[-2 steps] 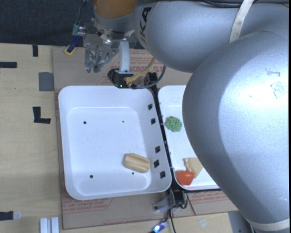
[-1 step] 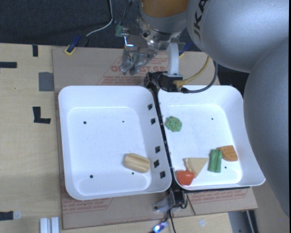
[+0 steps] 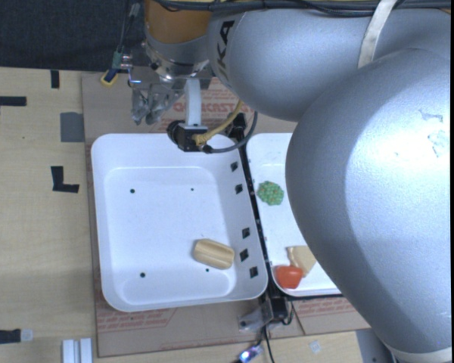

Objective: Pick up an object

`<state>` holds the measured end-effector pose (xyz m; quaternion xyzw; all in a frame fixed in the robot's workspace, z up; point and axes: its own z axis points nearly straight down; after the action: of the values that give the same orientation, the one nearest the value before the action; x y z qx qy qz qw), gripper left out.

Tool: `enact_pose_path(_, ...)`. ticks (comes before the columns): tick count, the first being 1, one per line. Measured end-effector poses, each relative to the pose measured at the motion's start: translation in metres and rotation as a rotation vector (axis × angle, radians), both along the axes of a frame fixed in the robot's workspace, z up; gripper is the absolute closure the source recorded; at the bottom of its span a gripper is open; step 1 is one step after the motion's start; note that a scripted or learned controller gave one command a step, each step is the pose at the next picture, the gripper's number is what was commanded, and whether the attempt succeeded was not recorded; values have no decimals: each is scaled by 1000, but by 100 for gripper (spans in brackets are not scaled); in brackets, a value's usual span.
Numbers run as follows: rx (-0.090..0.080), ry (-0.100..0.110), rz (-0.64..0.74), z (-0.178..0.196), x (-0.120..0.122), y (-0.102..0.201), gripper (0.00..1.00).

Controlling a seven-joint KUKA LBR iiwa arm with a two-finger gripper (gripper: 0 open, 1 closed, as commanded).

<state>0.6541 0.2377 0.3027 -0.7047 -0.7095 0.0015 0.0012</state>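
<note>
Arm (image 3: 348,127) reaches in from the right and covers most of the right bin (image 3: 268,161). Gripper (image 3: 147,112) sits past the far rim of the left bin (image 3: 106,203), over the cardboard — nothing visibly between its fingers, and I cannot tell if they're wide or narrow at this angle. Bread roll (image 3: 213,253) lies in the left bin, near corner by the divider, well apart from the gripper. Right bin holds a green broccoli-like piece (image 3: 271,193), a red piece (image 3: 289,277) and a tan wedge (image 3: 303,259) touching it — both at the near edge.
</note>
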Motion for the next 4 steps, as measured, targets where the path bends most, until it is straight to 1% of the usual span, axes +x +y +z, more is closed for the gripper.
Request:
enact_pose_path(1, -2, -1, -12, 1, 8, -81, 100)
enact_pose_path(2, 2, -4, 1, 11, 13, 1, 100)
enact_pose_path(3, -2, 0, -10, 21, -19, -71, 100)
enact_pose_path(4, -3, 8, -3, -72, 11, -16, 100)
